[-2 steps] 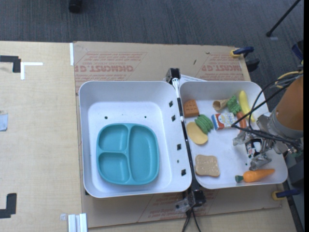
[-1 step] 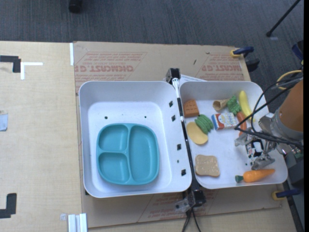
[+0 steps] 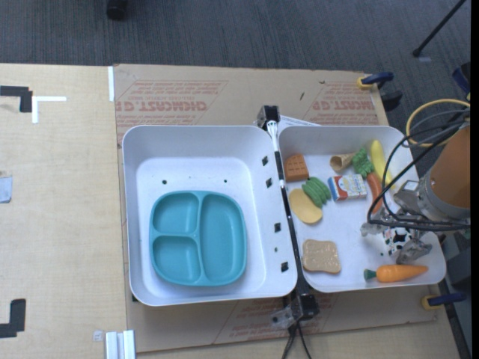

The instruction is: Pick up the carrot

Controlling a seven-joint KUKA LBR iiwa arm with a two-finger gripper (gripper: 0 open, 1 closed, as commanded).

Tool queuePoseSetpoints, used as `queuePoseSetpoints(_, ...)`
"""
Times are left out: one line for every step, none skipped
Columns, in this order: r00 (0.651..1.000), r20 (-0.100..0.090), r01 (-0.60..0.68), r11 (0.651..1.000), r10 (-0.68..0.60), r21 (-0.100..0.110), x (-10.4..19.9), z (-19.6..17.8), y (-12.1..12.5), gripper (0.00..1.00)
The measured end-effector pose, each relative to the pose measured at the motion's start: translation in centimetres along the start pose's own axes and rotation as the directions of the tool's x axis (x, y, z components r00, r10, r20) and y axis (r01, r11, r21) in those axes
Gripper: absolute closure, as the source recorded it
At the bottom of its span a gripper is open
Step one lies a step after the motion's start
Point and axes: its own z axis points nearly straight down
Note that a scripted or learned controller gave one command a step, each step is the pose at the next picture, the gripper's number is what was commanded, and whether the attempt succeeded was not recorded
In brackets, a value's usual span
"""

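Two white bins are sitting on the tabletop: the left bin [image 3: 135, 200] and the right bin [image 3: 352, 137]. One teal divided plate [image 3: 199, 238] is lying in the left bin. One carrot [image 3: 400, 273], one bread slice [image 3: 322, 256], one banana [image 3: 377, 159], one small carton [image 3: 348, 186] and one cone [image 3: 342, 161] are lying in the right one, the carrot toward five o'clock.

Bright even light, soft shadows, sharp

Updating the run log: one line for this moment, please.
orange carrot: lying in right white bin, near corner | gripper: above it | grasp: none seen
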Motion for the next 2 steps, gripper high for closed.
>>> queuePoseSetpoints(0.981,-0.015,0.192,0.981,-0.192,-0.024,0.6,0.5,0.8,0.0)
queuePoseSetpoints(0.895,-0.008,0.446,0.894,-0.447,-0.033,-0.9,0.6,3.3,0.0)
